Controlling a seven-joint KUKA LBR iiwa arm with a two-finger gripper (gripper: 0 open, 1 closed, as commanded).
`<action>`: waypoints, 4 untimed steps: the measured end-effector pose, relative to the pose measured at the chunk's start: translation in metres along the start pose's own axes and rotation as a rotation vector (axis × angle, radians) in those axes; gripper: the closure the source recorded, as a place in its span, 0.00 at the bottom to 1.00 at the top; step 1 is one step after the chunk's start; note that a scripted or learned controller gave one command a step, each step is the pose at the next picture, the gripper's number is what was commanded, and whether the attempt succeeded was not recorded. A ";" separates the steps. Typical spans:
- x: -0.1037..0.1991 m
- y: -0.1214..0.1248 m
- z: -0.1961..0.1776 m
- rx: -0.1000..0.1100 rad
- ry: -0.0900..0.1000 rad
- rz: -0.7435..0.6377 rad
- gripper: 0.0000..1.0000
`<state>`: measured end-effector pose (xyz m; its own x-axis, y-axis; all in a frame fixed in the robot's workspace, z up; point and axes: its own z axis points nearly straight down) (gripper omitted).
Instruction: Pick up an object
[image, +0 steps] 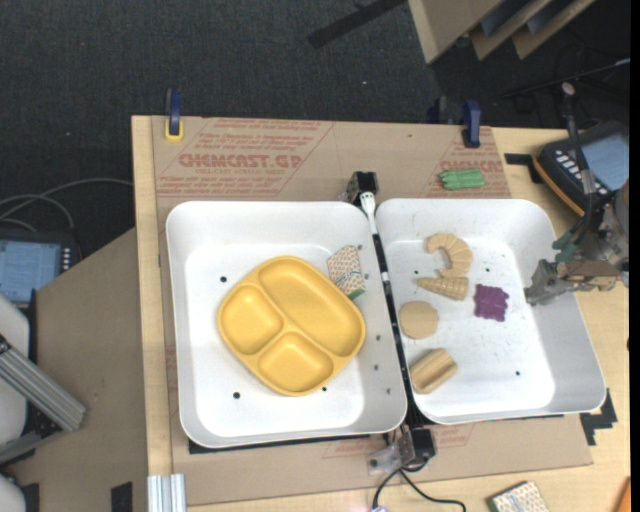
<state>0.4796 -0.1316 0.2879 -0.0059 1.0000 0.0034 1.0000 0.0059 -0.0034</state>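
No object has been lifted yet; every candidate lies loose in the right bin (570, 340). A purple piece (490, 301) sits nearest the pincer (545, 284), with a cone-shaped pastry (445, 288) just left of it and a curved croissant-like piece (451, 250) farther back. A round tan cookie (419, 320) and a bread-like block (433, 369) lie nearer the front. The pincer hangs over the bin's right rim, apart from all of them, and I cannot tell how it is set. In the left bin (190, 300) rests a yellow divided plate (290, 325) with a patterned scrap (346, 268) beside it. A green item (462, 180) lies on the tabletop (250, 160) beyond. The reach, grasp and lift all remain.
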 end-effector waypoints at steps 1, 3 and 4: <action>0.064 0.007 0.000 -0.001 0.000 -0.001 1.00; 0.061 0.000 -0.057 -0.010 -0.008 0.014 1.00; 0.114 0.000 -0.001 0.004 -0.001 0.001 1.00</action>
<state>0.4787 -0.0177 0.2895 -0.0045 1.0000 0.0021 1.0000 0.0045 -0.0070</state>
